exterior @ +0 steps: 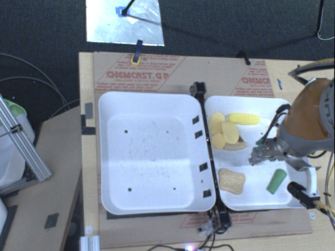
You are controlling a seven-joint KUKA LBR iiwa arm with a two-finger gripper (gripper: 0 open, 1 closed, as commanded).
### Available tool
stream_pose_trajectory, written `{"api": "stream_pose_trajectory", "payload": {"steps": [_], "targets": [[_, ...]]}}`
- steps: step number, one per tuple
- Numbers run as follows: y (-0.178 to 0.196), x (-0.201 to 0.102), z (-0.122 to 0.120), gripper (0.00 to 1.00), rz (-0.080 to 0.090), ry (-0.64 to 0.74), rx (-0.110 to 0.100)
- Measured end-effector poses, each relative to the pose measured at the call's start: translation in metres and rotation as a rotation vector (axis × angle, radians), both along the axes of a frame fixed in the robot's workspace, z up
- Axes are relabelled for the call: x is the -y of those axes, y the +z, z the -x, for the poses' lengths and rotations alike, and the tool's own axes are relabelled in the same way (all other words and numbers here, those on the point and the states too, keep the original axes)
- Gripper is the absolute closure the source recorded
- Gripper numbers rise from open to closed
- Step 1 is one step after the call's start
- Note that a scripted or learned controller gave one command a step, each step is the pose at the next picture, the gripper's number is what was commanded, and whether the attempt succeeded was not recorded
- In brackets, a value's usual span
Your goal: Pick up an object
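Grey arm hangs over the right bin, jaws apparently empty, their spread unclear.

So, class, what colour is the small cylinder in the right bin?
Green: the cylinder lies near the bin's front right corner in the camera view.

One fixed camera overhead, slanting down on both bins

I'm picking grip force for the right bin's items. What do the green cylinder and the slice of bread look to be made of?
Green cylinder: probably hard plastic, going by its uniform colour and smooth, slightly glossy surface. Slice of bread: likely a plastic or foam toy, with a matte, speckled tan face and a paler edge; the view leaves its softness open.
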State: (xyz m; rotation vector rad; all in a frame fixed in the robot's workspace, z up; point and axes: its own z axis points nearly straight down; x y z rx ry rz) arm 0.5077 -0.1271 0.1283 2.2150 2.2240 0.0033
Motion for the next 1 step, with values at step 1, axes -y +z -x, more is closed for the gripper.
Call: {"api": "stream_pose_trajectory", "payload": {"steps": [1], "targets": [[0.0586,-0.0559,0.0210,1.00,-0.002,0.003,0.000]]}}
